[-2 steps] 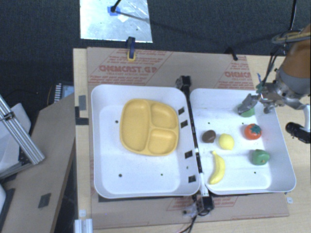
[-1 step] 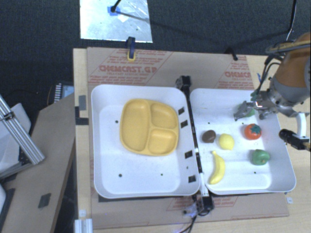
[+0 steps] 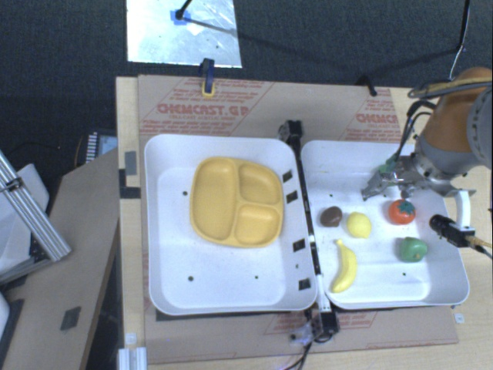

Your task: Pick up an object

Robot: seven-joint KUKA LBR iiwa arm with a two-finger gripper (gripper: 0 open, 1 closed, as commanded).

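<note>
Nearest the lower edge lies the banana [image 3: 344, 266], looking light, stiff, slick and curved; best pinched across its middle. Gripper [image 3: 398, 190] hovers above the tomato [image 3: 400, 212] at right; whether its jaws are apart, I cannot tell.

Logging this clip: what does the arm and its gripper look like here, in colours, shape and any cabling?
The arm comes in as a rounded grey body with a broad orange band above the wrist. Dark cables loop along its left side near the band. Below it sits a metallic grey gripper of thin, angular parts. A white bracket with a black cylindrical piece juts out under the wrist.
</note>
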